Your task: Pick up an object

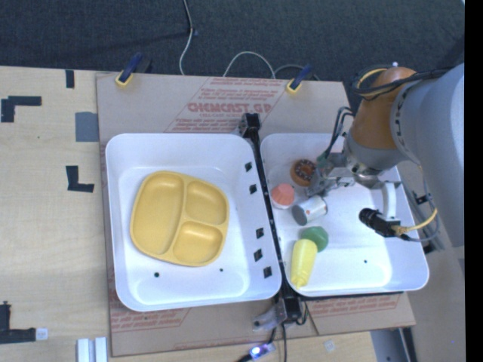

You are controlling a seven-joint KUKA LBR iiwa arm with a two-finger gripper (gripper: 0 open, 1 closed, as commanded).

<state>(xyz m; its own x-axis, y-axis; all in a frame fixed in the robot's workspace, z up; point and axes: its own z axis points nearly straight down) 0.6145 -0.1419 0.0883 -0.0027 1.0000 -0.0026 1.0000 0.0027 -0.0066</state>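
Clearly the step in hand is settling on 1 object among the cluster in the right bin [392, 274]; the hand [326, 181] sits low over that bin, and whether it is wide, narrow or holding anything I cannot tell, since the wrist hides its tips; just below it lies a small white-and-grey cylinder [310, 209], on its side and the nearest candidate; just to its left are a salmon-pink round piece [283, 195] and, a little above that, a brown round object [303, 172]; further below the hand a green piece [315, 237] touches a yellow bottle-like shape [303, 262]. To do this well I would judge that the cylinder should be taken across its short axis, straight down, so it cannot roll away; the pink piece is close enough to be nudged, so a centred approach matters; the yellow divided plate [179, 218] in the left bin [121, 157], well apart from the hand, needs no attention.
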